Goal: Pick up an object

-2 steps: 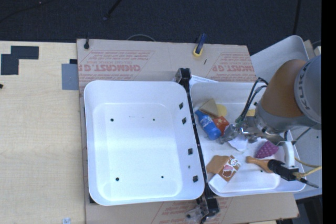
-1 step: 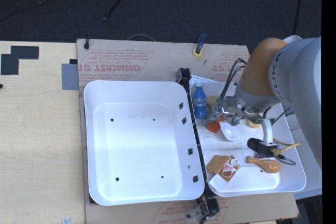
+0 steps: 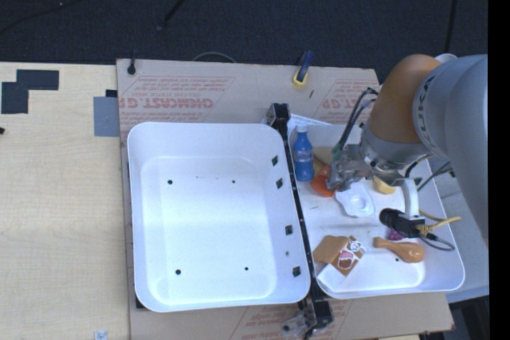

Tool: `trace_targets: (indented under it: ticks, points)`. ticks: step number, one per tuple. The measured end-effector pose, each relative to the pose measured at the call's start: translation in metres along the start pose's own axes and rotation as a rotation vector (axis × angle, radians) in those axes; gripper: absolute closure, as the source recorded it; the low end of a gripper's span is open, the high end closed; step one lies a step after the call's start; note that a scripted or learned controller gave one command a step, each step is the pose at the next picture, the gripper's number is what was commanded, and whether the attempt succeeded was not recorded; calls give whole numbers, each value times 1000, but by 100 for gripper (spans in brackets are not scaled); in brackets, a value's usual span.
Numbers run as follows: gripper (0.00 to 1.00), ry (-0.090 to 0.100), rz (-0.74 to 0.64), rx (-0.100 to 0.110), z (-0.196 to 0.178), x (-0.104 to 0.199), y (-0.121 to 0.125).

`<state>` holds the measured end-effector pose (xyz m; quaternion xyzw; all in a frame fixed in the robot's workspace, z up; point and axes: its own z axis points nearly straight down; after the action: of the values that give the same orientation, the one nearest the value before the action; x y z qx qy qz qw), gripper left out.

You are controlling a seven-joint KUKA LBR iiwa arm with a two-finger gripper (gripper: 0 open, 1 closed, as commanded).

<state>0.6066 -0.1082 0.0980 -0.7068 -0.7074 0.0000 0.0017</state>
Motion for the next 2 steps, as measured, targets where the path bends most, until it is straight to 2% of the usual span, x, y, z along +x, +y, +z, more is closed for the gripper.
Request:
trace_targets:
  ticks: [1,2]
  points:
    - [100,0,4,5,-4,16,-47]
    - [100,-3,0,-5,-46,19,-4]
